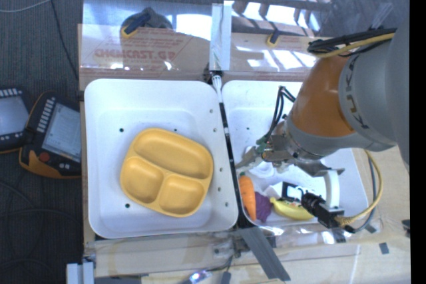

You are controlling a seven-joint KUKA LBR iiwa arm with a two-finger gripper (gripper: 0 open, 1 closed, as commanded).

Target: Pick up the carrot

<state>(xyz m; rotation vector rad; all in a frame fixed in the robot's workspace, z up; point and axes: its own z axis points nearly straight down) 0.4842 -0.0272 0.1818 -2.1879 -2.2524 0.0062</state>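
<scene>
Floor: dark grey carpet round the bench, a cable trailing across it at top left.
Gripper (263,155): low in the right bin (249,106), under the orange wrist; whether the jaws are open or closed, I cannot tell.
Carrot (247,193): orange, tapered, lying at the right bin's front left corner, just below the gripper and close to the centre wall.
Neighbours: purple piece (263,208) touching the carrot's right side; banana (293,209) just right of that.
Room: far half of the right bin is bare; the arm (346,100) covers its right side.
Left bin (106,110): glossy yellow tray (166,171), three compartments, rounded corners, bare white floor around it.
Outside: pendant (53,136) on the carpet at left.
</scene>
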